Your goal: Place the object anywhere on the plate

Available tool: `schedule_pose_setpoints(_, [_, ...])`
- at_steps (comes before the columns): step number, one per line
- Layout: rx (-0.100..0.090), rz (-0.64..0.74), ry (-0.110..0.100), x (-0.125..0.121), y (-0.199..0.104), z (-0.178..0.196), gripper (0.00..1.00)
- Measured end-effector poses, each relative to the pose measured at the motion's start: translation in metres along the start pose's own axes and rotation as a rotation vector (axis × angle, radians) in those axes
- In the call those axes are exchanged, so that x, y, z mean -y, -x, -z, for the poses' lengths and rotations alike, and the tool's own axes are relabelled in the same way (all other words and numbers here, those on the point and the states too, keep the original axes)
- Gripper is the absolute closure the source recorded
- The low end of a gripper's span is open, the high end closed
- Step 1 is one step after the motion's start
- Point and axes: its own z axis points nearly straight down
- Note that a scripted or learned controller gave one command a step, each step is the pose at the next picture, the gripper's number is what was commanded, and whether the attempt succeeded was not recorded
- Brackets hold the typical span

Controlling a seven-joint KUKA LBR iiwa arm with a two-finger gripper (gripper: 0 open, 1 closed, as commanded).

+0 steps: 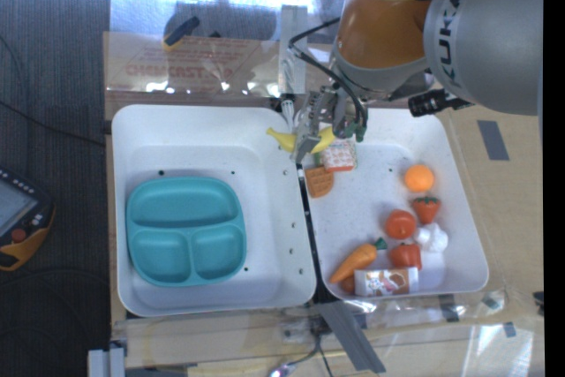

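Note:
The teal three-compartment plate (185,229) lies in the left bin (150,124) with nothing on it. My gripper (311,137) hangs over the divider between the bins, at the back left corner of the right bin (459,190). A yellow banana (282,139) sticks out on both sides of the gripper, one tip over the left bin's back right corner. The gripper looks shut on the banana's middle. The plate is well to the front left of the gripper.
Just under the gripper lie a small white and red carton (340,156) and a brown waffle piece (319,181). The right bin also holds an orange (419,178), a strawberry (427,207), a tomato (400,223), a carrot (357,259) and a labelled box (386,281).

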Motion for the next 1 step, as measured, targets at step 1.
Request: schedule_pose_setpoints(1, [-0.001,0.021,0.003,-0.0616,-0.0548,0.016,1.0])
